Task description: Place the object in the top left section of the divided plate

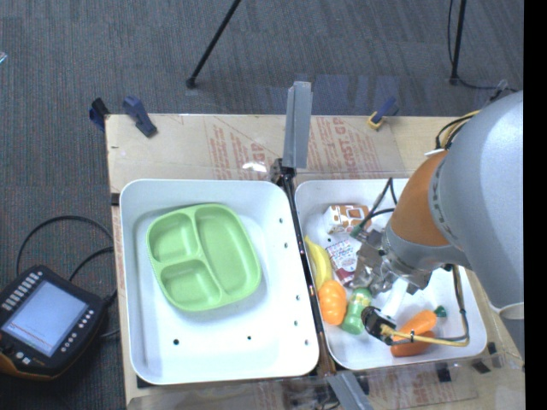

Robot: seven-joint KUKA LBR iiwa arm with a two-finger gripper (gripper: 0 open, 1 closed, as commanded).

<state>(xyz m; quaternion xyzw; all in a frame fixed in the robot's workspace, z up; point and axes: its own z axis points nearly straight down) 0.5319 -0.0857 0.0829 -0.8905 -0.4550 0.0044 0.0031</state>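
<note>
The green divided plate (203,255) lies in the left white bin (141,348), with no object in any of its three sections. My gripper (371,299) is low in the right bin (472,342), reaching in from the right under the grey arm and orange band. It hangs over a cluster of toy food: a yellow banana (317,260), an orange fruit (332,302), a green piece (355,314) and an orange carrot (416,329). The arm's wrist hides how the gripper stands relative to these items.
A small printed carton (347,217) and a white-and-red packet (343,255) lie at the back of the right bin. A grey divider post (297,135) rises between the bins. Clamps sit on the bench's back edge. A teach pendant (43,319) lies on the floor at left.
</note>
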